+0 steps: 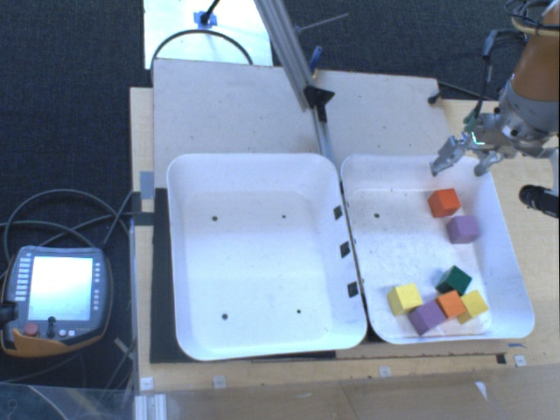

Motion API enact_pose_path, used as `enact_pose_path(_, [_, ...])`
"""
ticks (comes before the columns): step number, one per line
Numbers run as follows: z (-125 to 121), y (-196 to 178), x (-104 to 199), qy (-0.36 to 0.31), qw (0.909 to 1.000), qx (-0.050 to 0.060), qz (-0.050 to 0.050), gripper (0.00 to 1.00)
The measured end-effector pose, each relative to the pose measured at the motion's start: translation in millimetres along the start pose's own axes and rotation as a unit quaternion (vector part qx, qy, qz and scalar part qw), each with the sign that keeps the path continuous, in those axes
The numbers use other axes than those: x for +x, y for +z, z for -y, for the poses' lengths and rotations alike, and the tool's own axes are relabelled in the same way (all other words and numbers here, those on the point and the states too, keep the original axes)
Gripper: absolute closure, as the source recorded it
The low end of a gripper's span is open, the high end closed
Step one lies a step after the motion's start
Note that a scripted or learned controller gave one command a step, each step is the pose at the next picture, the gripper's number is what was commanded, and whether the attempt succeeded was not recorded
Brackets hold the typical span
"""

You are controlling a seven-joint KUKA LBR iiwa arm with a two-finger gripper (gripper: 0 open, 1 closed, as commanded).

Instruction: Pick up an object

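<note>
Two jaws [465, 156] spread, pinching nothing, over the right bin's [516, 261] far edge. Orange block [444, 203] just below: looks light, rigid, flat-sided; take opposite faces. Purple block [463, 228] sits close beside it, may crowd one finger. Remaining blocks cluster [437, 303] at the near corner.

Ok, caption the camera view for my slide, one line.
Open gripper hovers above the right bin's far end, near an orange cube, holding nothing; five more cubes cluster at the near end.
</note>
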State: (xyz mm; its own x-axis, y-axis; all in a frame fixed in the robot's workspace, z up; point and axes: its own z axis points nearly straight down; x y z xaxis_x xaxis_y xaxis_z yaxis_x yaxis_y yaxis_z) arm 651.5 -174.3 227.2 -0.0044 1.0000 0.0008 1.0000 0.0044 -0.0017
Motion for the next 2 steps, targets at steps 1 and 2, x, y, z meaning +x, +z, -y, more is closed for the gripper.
enact_pose_path(1, [-0.7,-2.7,-0.1,-0.001,1.0000,-0.002,0.001,0.00])
enact_pose_path(2, [-1.1,38.3,-2.7,0.001,1.0000,-0.001,0.001,0.00])
